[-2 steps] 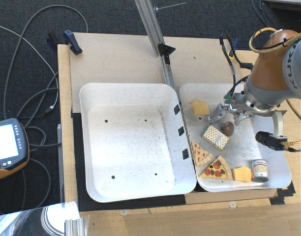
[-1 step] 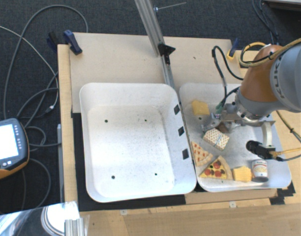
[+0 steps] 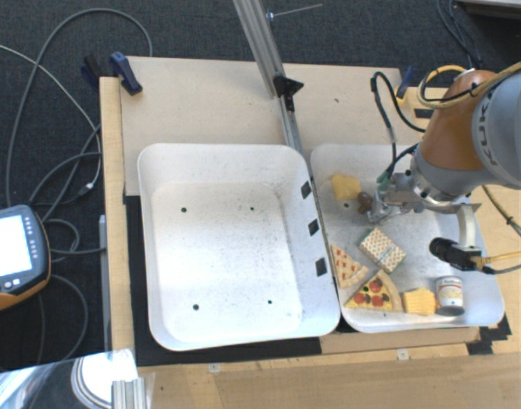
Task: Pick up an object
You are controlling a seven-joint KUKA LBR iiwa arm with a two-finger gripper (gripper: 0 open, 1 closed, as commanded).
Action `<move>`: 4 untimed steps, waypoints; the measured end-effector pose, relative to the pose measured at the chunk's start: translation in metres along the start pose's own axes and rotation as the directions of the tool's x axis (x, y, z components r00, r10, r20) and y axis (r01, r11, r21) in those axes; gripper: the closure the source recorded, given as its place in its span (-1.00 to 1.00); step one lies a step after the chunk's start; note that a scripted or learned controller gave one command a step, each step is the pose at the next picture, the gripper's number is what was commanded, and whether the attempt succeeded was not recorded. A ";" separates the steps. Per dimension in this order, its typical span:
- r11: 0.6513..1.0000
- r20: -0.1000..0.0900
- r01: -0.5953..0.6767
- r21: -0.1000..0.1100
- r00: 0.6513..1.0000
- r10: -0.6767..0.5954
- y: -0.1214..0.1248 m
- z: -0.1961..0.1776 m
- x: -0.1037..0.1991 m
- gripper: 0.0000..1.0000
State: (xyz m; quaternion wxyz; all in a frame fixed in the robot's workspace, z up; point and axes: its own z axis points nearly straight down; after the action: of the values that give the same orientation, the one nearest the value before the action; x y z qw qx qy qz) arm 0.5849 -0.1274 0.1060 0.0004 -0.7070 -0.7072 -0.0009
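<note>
Several toy foods lie in the right bin (image 3: 490,301), the gripper (image 3: 381,209) low between a yellow block (image 3: 346,187) and a cracker (image 3: 382,249), its state unclear, seemingly reaching; next comes closing squarely on one.

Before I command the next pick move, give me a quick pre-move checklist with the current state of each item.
1. Targets present in the right bin: ok. Yellow block, cracker, pizza slice, small can all lie there.
2. Gripper over the right bin: ok, beside the yellow block, above the cracker.
3. Jaws open or shut: cannot tell.
4. Anything held: cannot tell; nothing is seen between the jaws.
5. Cracker free of neighbours: ok, it lies apart.
6. Pizza slice free of neighbours: not ok, crowded at the bin's near wall.
</note>
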 end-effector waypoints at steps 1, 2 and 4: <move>1.000 0.003 -0.001 -0.005 1.000 0.001 0.000 -0.046 -0.006 1.00; 1.000 0.003 0.001 -0.005 1.000 -0.001 -0.005 -0.092 -0.004 1.00; 1.000 0.001 0.006 -0.002 1.000 -0.006 0.004 -0.155 0.041 1.00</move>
State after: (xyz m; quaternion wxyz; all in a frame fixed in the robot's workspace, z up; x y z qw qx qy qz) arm 0.5887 -0.0868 0.2615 -0.0008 -0.7050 -0.7092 -0.0013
